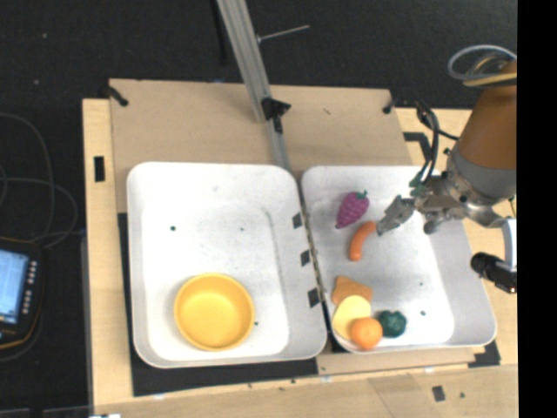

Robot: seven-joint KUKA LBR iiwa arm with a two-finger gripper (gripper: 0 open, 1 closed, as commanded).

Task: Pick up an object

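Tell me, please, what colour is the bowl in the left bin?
The bowl is yellow, clearest in the camera view.

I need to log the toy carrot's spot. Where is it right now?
The carrot lies in the right bin, toward its upper left, just below the purple grapes and beside the gripper.

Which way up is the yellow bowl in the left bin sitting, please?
Upright. The yellow bowl shows its open hollow and rim to the camera, resting on the left bin's floor near its front edge.

Single fixed camera above, slanting down on both bins [218,259].
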